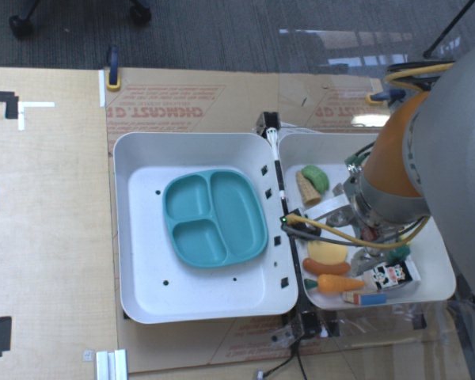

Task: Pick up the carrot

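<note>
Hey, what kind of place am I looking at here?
Probably a robotics lab: a grey arm works over two white bins holding toy food like a carrot, with office carpet and a chair base beyond.

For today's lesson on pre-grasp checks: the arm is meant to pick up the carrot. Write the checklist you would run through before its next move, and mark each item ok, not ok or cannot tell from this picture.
1. Carrot located: ok. The carrot lies in the right bin, near its front edge.
2. Carrot free of the gripper: ok. Nothing grips it.
3. Clear top access: not ok. The arm and its yellow cable hang over the bin just behind it.
4. Neighbours clear: not ok. A sausage and a yellow item lie right beside it.
5. Finger state: cannot tell.
6. Left bin uninvolved: ok. It holds the teal divided plate.
</note>
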Tool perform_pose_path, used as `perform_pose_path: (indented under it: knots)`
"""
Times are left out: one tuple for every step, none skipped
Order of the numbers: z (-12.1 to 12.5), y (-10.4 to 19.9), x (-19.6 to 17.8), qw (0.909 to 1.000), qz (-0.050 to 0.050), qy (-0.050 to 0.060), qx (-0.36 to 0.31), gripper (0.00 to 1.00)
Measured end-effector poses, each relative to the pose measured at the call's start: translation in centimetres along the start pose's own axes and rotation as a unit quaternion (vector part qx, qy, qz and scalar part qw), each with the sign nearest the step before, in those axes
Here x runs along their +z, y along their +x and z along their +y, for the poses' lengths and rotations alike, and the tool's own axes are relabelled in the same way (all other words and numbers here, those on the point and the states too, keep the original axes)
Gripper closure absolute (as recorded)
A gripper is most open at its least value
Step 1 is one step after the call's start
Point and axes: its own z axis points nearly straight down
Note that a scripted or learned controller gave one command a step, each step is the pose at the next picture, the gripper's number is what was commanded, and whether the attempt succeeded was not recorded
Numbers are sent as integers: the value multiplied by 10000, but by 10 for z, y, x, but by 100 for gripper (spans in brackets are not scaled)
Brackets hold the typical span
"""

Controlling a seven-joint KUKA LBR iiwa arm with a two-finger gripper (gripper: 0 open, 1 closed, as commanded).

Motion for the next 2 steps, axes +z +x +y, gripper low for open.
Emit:
perform_pose_path:
  knots:
    - [0, 0, 0, 10000, 0, 0, 0, 0]
    - [0, 0, 0, 10000, 0, 0, 0, 0]
